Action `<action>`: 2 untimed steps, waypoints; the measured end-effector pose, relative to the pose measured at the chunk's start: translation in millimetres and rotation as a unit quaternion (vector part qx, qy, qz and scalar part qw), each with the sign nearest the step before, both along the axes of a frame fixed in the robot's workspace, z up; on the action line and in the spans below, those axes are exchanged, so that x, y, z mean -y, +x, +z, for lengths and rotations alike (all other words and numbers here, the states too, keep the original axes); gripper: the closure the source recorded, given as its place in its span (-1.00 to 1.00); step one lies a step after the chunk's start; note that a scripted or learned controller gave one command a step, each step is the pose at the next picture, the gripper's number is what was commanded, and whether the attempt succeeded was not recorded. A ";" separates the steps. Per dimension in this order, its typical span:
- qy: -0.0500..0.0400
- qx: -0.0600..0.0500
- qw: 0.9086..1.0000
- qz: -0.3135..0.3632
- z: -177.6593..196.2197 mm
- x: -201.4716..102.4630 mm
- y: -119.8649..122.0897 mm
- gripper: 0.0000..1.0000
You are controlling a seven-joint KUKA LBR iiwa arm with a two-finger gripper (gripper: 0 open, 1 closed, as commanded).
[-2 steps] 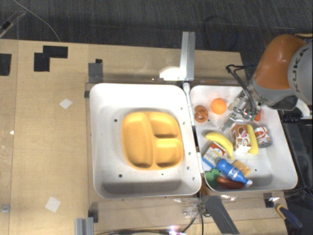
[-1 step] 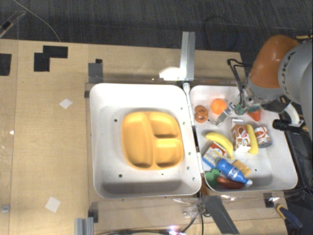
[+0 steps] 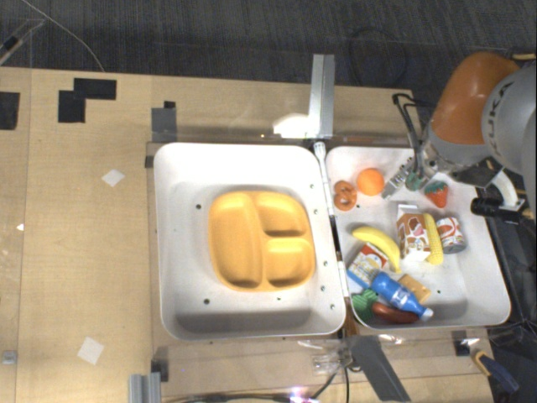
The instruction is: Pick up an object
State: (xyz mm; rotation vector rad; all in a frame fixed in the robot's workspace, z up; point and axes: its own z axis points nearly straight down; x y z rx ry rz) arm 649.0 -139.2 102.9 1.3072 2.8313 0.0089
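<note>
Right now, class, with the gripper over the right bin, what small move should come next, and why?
Probably a short drop straight down. The gripper hangs in the right bin with nothing visibly in it, between the orange and the strawberry, so it likely needs to shift toward one first.

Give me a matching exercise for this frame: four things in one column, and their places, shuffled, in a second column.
Things:
1. yellow tray
2. orange
3. blue bottle
4. strawberry

Places:
A. near end of the right bin, beside other packed items
B. far end of the right bin, just left of the gripper
C. middle of the left bin
D. right bin, just right of the gripper

Pairs: 1-C, 2-B, 3-A, 4-D
</note>
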 end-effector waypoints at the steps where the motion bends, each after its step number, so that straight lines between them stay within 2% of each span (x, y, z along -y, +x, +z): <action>1: 0.001 -0.004 0.997 0.082 87.1 -65.7 -46.2 1.00; 2: 0.001 -0.008 0.997 0.081 83.7 -64.4 -47.9 -1.00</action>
